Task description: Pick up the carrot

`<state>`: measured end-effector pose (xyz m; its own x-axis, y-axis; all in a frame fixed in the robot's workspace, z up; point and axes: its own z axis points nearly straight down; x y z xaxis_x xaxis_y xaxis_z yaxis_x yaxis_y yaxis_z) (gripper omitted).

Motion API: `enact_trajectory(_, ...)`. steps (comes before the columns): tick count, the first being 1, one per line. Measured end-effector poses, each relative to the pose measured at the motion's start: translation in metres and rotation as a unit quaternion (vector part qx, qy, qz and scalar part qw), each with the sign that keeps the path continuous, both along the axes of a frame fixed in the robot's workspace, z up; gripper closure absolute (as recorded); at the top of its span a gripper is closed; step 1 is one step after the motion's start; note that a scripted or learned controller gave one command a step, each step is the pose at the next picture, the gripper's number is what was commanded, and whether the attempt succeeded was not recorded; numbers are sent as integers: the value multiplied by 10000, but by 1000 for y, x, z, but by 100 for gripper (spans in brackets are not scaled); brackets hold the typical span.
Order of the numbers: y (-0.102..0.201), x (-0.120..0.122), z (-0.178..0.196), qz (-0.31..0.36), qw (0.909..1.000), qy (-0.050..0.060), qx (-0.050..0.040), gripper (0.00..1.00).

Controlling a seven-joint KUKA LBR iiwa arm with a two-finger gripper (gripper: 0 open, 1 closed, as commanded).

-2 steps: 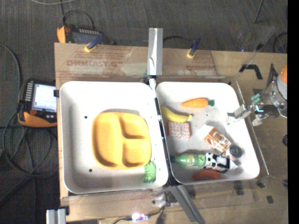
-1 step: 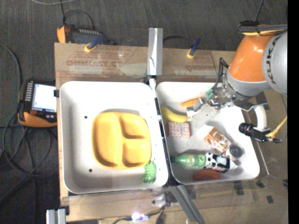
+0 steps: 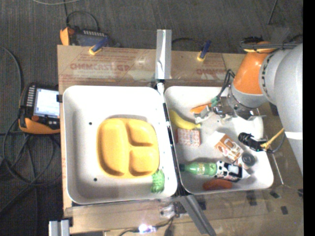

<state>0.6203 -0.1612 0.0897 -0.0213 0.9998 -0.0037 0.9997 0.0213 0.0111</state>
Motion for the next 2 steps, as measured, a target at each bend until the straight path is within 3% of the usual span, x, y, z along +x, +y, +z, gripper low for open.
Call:
enact_trajectory(1,0,0,10,5,10000,-5,-14,100)
enact_trajectory(2,114,34,94,-160,9999,63,12,100)
